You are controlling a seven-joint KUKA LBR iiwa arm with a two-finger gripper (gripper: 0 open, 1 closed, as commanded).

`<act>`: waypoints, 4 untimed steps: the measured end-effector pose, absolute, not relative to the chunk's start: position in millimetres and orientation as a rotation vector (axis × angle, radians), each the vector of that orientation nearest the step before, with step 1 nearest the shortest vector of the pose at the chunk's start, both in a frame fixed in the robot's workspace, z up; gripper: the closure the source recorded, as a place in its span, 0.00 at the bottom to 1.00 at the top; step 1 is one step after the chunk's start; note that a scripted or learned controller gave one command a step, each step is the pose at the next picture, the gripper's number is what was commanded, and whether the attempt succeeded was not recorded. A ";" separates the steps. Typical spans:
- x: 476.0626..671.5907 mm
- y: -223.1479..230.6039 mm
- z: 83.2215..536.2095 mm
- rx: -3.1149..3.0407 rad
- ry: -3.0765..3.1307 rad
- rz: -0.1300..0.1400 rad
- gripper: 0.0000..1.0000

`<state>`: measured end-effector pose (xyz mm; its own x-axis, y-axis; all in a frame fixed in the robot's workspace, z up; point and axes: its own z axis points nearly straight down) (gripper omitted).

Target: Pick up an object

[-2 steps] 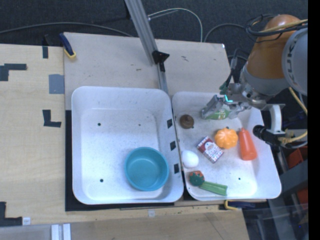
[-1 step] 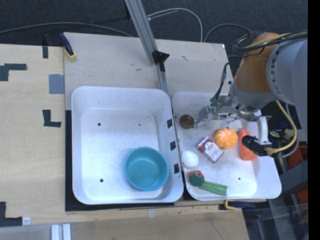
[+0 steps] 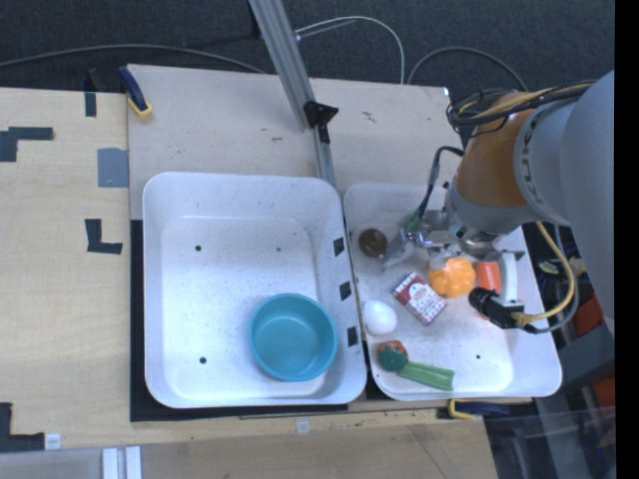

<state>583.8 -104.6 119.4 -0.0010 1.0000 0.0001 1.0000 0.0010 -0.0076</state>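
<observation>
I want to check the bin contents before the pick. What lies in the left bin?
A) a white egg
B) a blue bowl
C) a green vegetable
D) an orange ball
B: the blue bowl sits in the left bin, near its front right corner; the small items lie in the right bin.

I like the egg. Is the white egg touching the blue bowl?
Apart. The camera view shows the white egg in the right bin and the blue bowl in the left bin, with the bin walls between them.
</observation>
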 end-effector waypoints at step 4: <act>592.5 -103.5 202.3 -2.222 -2.225 -0.003 1.00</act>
<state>592.5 -103.5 202.3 -0.0013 1.0000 -0.0006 1.0000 0.0013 0.0031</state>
